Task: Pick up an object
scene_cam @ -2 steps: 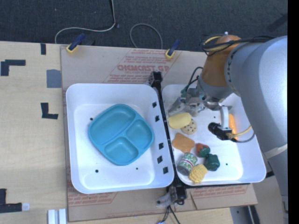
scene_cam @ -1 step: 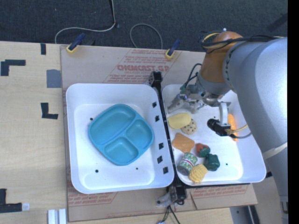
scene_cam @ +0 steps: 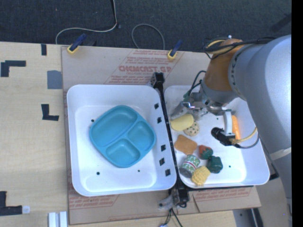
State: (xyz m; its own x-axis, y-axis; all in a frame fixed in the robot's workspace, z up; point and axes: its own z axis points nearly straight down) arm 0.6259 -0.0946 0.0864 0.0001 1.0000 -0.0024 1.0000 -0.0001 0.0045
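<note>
At the near edge of your right bin (scene_cam: 255, 174) sit a corn cob (scene_cam: 200, 175) and a small can (scene_cam: 190, 164), with a dark green piece (scene_cam: 214, 164), a red piece (scene_cam: 205, 151) and a tan slab (scene_cam: 185, 144) just behind. The end effector (scene_cam: 195, 104) hangs over a pale yellow wedge (scene_cam: 182, 123), long axis left to right; you cannot tell its grip state. An orange carrot (scene_cam: 235, 126) lies right. The left bin (scene_cam: 78, 141) holds a blue sectioned plate (scene_cam: 123, 135).
</note>
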